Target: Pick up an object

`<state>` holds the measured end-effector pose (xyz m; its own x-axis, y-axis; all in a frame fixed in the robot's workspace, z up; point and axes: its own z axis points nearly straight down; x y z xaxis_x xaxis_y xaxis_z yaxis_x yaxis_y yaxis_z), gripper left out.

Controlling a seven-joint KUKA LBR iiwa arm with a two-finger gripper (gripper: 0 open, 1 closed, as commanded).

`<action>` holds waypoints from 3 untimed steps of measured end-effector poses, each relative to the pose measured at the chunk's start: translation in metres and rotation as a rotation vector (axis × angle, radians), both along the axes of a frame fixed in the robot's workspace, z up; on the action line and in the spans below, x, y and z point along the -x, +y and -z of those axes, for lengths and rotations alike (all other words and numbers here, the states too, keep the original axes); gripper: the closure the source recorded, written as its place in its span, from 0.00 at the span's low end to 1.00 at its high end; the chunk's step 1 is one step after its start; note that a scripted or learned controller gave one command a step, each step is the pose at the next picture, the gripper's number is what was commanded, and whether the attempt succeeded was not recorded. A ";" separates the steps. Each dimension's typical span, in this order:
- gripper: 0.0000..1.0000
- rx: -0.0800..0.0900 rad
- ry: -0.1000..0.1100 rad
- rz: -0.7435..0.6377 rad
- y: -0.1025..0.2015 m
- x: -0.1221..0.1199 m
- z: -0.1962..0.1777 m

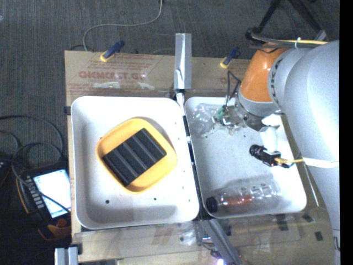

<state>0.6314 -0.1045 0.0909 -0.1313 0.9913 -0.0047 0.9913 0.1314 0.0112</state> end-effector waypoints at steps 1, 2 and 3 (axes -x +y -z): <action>0.00 0.000 0.011 0.076 0.032 -0.037 -0.094; 0.00 0.000 0.011 0.138 -0.059 -0.028 -0.105; 0.00 0.001 0.011 0.103 -0.085 -0.036 -0.004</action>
